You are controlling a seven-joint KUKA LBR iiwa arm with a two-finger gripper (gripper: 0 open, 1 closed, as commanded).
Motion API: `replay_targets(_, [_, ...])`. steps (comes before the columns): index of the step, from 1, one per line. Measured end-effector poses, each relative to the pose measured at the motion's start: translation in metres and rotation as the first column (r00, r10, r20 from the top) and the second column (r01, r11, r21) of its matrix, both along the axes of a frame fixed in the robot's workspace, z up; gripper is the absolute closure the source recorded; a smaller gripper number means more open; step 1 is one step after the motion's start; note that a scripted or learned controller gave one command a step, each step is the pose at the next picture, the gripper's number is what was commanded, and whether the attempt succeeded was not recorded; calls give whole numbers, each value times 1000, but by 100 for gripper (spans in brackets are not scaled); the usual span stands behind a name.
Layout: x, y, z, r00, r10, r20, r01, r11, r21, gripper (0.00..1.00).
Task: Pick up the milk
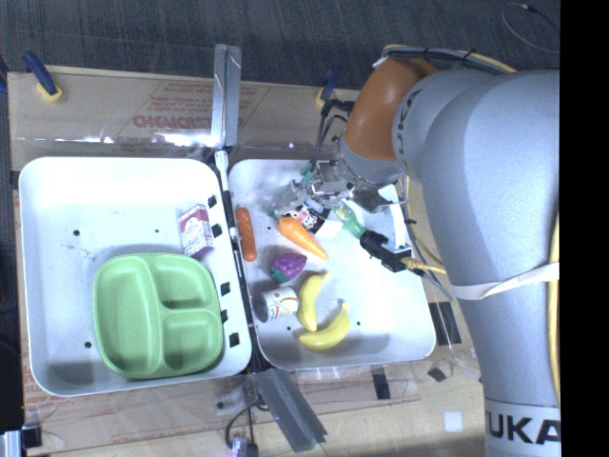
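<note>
Over the right bin (392,324), the gripper (319,190), its opening impossible to tell, sits well apart from the milk (195,230); it should cross left and descend squarely.

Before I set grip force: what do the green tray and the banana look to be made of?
The green tray looks like moulded plastic with a smooth, matte finish: uniform colour, rounded compartment edges. The banana seems to be a toy, probably plastic or rubber: even yellow, soft sheen, no blemishes. Neither can be confirmed by sight alone.
</note>
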State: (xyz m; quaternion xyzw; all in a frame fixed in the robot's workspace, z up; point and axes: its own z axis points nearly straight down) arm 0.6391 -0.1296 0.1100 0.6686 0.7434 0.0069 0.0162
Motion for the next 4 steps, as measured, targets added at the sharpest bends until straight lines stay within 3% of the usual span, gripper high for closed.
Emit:
replay_targets(1, [1,5,12,1000,9,0,-9,1000,7,100])
replay_targets(2, [-76,-43,-2,962,-272,-1,272,962,15,100])
replay_targets(3, [-76,-40,-3,963,-270,-6,270,963,18,0])
replay_targets(4, [-85,-65,-3,980,-199,-4,199,980,19,0])
